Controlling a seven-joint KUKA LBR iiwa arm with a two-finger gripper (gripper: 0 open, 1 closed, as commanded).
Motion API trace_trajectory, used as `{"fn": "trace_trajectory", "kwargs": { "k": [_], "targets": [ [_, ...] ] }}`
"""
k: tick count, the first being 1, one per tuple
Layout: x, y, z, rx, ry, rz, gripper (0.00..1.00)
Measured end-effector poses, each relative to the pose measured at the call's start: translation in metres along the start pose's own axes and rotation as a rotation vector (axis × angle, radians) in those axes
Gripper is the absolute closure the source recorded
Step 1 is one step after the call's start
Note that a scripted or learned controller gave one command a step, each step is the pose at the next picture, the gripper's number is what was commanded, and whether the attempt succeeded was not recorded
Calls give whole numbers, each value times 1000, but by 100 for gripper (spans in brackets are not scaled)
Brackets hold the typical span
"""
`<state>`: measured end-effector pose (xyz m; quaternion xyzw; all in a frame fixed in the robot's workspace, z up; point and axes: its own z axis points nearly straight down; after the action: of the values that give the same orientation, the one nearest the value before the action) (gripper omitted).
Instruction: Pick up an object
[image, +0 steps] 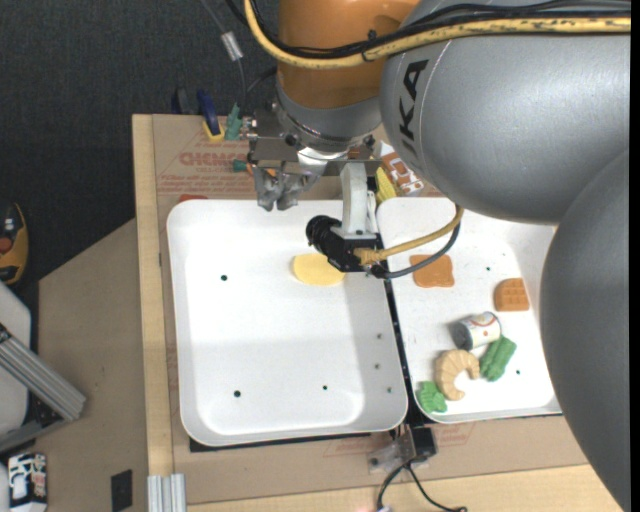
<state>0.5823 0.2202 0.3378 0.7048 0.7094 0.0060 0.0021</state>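
Now the tool (278, 190) hangs over the far rim of the left bin (250, 400), near a yellow piece (318, 270). Open or closed, I cannot tell.

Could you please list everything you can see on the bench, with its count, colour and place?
left bin: 1, white, on the cardboard
right bin: 1, white, beside the left bin
cardboard: 1, brown, under both bins
oval disc: 1, yellow, left bin, far half
flat slice: 1, orange-brown, right bin, left side
waffle: 1, orange, right bin, right of the flat slice
can: 1, silver and red, right bin, middle
croissant: 1, tan, right bin, near side
green pieces: 2, one right of the croissant, one at the near left corner
arm: 1, grey with orange band, from the right
gripper: 1, grey, over the left bin's far edge
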Motion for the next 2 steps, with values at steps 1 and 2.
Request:
{"fn": "trace_trajectory", "kwargs": {
  "k": [1, 2],
  "targets": [
    [6, -51, -51, 7, -2, 3, 100],
    [6, -78, -106, 6, -2, 4, 100]
  ]
}}
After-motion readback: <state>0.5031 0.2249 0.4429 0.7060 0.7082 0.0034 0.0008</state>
